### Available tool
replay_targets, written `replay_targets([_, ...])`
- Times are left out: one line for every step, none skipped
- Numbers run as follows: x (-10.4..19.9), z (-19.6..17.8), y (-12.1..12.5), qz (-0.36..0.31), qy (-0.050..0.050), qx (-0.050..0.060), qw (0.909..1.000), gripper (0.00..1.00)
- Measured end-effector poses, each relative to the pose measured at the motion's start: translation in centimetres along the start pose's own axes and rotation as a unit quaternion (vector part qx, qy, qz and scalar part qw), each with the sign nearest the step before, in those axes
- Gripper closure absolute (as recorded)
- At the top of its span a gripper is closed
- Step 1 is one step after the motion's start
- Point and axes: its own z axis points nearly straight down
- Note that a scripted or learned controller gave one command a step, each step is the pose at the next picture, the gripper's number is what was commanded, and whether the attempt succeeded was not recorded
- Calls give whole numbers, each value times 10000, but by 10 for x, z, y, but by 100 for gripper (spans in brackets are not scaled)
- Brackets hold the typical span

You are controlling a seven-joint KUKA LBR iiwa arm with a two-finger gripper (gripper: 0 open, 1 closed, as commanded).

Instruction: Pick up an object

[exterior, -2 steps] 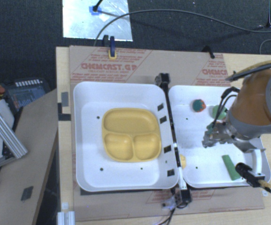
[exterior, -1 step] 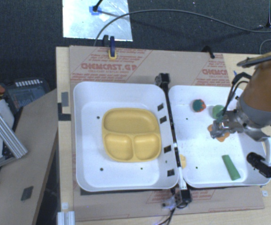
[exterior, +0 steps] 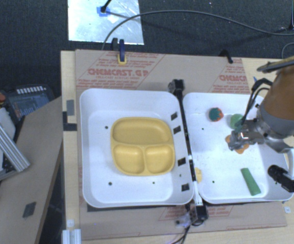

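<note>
In the right bin (exterior: 208, 187) my gripper (exterior: 237, 141) is down near the middle, directly over a small orange object (exterior: 242, 148) that peeks out beneath it. A pale green round object (exterior: 235, 120) lies just behind the gripper. Further left sits a small teal and red ball (exterior: 216, 114). A green rectangular block (exterior: 250, 181) lies near the bin's front right, apart from the gripper. The view does not show anything held.
The left bin (exterior: 93, 151) holds a yellow divided plate (exterior: 142, 145). A black divider (exterior: 183, 141) runs between the bins. The grey and orange arm (exterior: 287, 105) covers the right bin's far right side.
</note>
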Motion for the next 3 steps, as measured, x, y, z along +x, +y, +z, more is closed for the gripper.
replay_targets([59, 3, -7, -28, 11, 4, 10000, 100])
replay_targets([111, 7, -3, -27, 7, -2, 10000, 100])
replay_targets([169, 7, -9, -32, 11, 2, 10000, 100])
